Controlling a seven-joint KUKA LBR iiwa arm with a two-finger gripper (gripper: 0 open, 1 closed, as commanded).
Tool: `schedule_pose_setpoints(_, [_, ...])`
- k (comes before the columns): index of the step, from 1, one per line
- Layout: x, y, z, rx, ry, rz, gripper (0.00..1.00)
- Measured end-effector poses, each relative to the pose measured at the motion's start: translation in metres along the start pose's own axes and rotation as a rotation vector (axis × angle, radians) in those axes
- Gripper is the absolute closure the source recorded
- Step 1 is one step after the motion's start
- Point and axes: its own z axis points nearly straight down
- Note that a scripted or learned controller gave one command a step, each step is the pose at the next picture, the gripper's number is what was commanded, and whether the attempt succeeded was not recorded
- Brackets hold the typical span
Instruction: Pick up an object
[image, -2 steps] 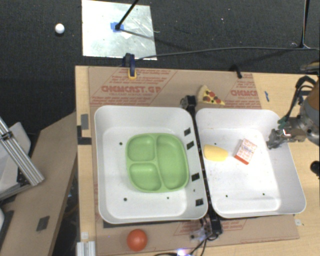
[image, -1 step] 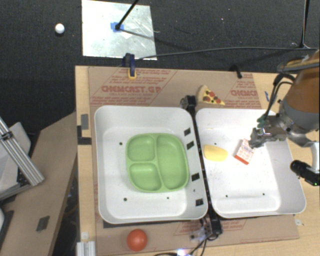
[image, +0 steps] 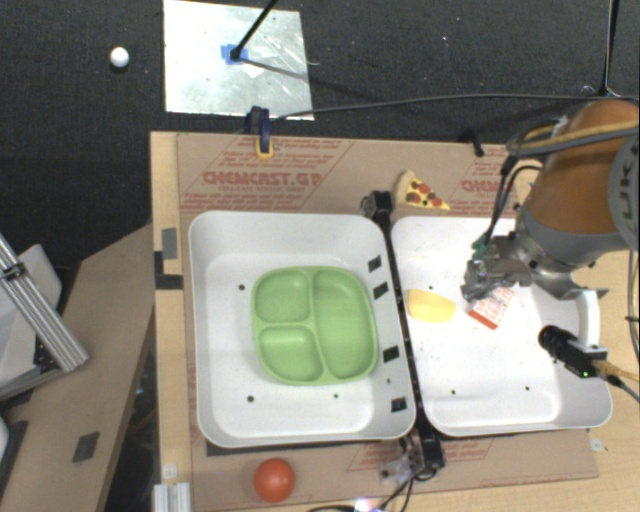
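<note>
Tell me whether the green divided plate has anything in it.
Empty. The green plate lies flat in the left bin, and all three compartments show bare green.

My arm (image: 585, 215) is a rounded grey casing with a broad orange band (image: 590, 125) above the wrist. Thin black cables (image: 520, 165) loop along its side towards my gripper (image: 487, 280), a small cluster of dark and silvery metal parts. A white bracket (image: 590, 315) and a black cylindrical fitting (image: 565, 350) hang beneath my wrist.
</note>
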Motion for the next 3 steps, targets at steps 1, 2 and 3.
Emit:
schedule_pose_setpoints(1, [0.048, 0.009, 0.01, 0.001, 0.0, 0.001, 1.0])
schedule_pose_setpoints(2, [0.11, 0.016, 0.003, 0.0, 0.001, -0.002, 1.0])
schedule_pose_setpoints(3, [0.155, 0.015, 0.003, 0.001, 0.0, 0.0, 1.0])
